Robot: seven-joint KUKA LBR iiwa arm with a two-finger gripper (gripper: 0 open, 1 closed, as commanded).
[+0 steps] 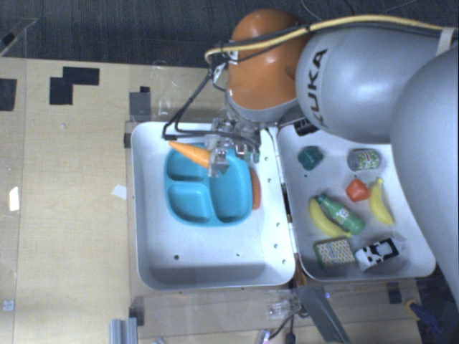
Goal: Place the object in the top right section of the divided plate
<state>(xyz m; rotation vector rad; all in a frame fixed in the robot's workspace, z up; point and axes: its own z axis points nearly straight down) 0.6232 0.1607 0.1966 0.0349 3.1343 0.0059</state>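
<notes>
I see the hand (219, 156) over the upper edge of the blue divided plastic plate (208, 190) in the left white bin (215, 267), closed on the thick end of an orange carrot-shaped toy (188, 151). The carrot lies tilted across the plate's upper left rim, tip pointing toward the frame's upper left.

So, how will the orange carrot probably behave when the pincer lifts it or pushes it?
The carrot looks like a smooth, tapered toy, so it is probably stiff and light. Its round, cone-like body may roll or swing in an arc when pushed. It lies across the rim of the blue divided plate, so it could tip off. Its glossy surface may slip at the pincer.
</notes>
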